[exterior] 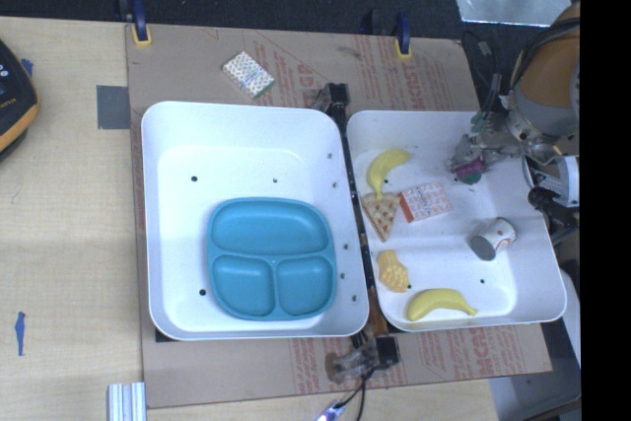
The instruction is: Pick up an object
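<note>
The right bin (532,306) holds a yellow banana (385,167) at its upper left, a waffle-like wedge (381,211), a small red-and-white packet (426,202), a yellow lumpy piece (392,270), a second banana (440,305) near the front wall, and a small grey-and-white cup (491,239) lying on its side. My gripper (470,164) hangs low over the bin's upper right part, above and right of the packet, with a small dark, pinkish thing at its tip. Whether that thing sits between the fingers is too small to tell.
The left bin (163,212) carries a blue three-compartment tray (271,257). A small patterned packet (247,73) lies on the cardboard behind the left bin. Clamps sit at the cardboard's back edge, and a dark device (12,99) lies at the far left.
</note>
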Controlling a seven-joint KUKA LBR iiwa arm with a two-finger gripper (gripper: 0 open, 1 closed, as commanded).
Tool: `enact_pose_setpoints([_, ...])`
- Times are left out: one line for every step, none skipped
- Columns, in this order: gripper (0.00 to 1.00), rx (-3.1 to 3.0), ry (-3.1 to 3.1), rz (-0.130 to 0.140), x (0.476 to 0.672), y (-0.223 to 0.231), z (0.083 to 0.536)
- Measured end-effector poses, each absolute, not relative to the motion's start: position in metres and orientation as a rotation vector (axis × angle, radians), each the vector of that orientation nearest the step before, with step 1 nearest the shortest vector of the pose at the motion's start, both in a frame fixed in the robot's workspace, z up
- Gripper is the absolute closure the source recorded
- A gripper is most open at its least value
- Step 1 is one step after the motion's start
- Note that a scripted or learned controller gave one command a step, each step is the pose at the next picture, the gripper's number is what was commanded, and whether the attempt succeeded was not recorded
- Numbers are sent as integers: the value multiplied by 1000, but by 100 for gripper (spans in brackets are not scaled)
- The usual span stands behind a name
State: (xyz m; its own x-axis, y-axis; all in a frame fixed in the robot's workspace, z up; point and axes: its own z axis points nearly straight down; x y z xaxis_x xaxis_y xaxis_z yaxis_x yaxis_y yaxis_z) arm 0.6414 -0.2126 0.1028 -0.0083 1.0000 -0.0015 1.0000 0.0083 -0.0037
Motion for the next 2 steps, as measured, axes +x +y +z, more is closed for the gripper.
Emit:
enact_pose_setpoints([100, -2216, -2225, 2, 656, -212, 120])
enact_pose_setpoints([100, -2213, -2226, 5, 646, -165, 106])
